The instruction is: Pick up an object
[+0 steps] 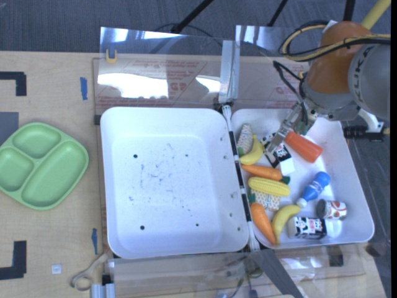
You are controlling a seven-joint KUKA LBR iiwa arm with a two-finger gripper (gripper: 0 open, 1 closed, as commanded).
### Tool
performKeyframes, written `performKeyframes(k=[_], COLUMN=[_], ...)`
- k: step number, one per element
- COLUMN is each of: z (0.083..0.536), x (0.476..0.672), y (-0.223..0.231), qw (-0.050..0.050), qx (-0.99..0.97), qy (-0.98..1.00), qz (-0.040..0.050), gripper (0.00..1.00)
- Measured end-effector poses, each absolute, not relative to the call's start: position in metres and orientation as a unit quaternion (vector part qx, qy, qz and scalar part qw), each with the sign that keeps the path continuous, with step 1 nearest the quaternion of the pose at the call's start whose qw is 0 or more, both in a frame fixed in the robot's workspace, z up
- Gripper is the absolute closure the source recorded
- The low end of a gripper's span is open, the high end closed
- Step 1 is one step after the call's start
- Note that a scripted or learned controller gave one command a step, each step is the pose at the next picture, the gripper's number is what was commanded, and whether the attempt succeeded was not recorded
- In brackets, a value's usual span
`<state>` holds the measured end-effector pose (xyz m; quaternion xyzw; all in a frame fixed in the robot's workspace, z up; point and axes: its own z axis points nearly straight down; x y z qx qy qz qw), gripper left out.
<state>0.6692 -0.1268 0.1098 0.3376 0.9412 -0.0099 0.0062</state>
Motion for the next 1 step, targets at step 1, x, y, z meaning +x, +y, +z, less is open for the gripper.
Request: performKeyframes(k=[1], z=[0.1249], x=[0.6762], y=[-0.1209], qw=[0.019], qx=[0.334], qy=[0.942], qz=[-0.0014], gripper=[1.0])
